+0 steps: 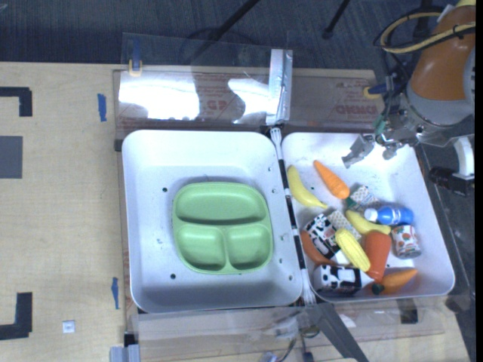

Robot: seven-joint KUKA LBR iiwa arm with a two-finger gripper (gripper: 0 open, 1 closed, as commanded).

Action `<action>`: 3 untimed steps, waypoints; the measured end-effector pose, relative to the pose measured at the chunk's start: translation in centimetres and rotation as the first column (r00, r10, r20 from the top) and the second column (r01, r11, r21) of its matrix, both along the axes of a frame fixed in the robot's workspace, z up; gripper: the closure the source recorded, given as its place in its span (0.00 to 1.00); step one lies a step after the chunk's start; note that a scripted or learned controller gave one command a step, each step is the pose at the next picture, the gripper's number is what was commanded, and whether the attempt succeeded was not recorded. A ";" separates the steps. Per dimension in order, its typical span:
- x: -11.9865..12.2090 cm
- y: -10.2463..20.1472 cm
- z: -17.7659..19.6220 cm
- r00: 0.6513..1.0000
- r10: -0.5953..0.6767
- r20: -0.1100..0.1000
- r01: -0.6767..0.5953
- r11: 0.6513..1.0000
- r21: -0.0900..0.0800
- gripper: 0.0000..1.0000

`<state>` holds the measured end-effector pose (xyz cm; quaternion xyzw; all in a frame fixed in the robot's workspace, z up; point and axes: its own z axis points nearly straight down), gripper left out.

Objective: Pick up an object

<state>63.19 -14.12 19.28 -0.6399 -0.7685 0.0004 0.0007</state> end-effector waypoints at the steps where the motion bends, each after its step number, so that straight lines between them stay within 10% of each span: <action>1: -1.6 2.2 -9.5 0.999 -0.034 0.009 0.034 0.999 -0.001 0.00; 2: -1.5 2.1 -8.6 0.999 -0.035 0.011 0.035 0.999 -0.002 1.00; 3: -5.1 6.3 0.8 0.998 -0.062 0.000 0.062 0.998 0.000 1.00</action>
